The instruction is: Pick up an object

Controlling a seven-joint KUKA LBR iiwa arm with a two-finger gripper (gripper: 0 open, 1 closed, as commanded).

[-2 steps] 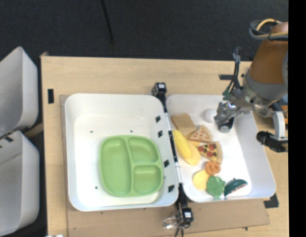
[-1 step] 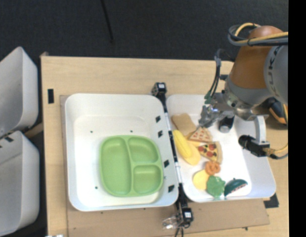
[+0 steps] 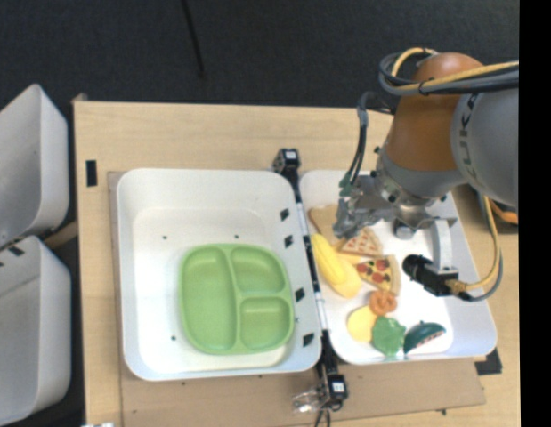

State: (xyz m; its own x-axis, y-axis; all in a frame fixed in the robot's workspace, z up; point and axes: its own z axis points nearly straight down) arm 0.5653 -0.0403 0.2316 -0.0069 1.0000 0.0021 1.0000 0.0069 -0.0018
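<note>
We see the gripper [image 3: 350,223] lowered into the right bin [image 3: 466,323] above the banana [image 3: 333,265]; jaw state indeterminate.

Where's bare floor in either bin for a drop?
Left bin: bare strip behind and left of the green tray. Right bin: crowded; banana, pizza and small toys fill it, gripper over its back.

Both bins [image 3: 150,203] are smooth white plastic with a slight sheen. The green tray [image 3: 235,298] is matt plastic. The desk [image 3: 204,136] is bare, pale wood. Toy food [image 3: 333,265] looks glossy plastic.
</note>
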